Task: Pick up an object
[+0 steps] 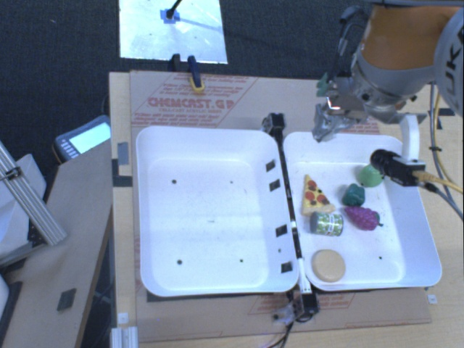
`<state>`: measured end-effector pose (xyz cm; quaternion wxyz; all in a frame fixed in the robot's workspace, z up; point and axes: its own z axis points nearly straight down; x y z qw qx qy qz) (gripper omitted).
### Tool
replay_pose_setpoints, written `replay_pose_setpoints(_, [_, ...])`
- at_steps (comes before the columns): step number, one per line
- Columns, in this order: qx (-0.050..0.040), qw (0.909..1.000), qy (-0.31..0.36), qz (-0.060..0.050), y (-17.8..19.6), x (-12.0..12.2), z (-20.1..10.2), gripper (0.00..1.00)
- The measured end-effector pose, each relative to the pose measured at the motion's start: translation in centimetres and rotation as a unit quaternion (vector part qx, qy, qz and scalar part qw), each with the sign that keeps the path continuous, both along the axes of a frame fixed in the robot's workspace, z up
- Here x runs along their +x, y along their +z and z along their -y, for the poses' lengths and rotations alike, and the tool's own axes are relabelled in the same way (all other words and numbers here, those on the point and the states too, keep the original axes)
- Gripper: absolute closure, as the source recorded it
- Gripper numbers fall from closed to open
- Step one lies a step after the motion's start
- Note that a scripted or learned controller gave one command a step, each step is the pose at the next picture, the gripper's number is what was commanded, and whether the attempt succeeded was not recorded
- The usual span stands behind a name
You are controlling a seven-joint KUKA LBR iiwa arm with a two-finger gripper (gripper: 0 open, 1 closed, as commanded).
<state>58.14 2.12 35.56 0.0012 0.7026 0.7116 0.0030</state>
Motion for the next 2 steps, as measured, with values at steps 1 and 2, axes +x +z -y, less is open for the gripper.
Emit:
replay_pose_setpoints(1, [-0.0002,1.0000,-0.002,-0.001,0.6,-0.6,-5.3,1.00])
replay_pose_setpoints(2, [0.0007,1.0000,0.000,-0.002,2.1,-9.8,-11.5,1.00])
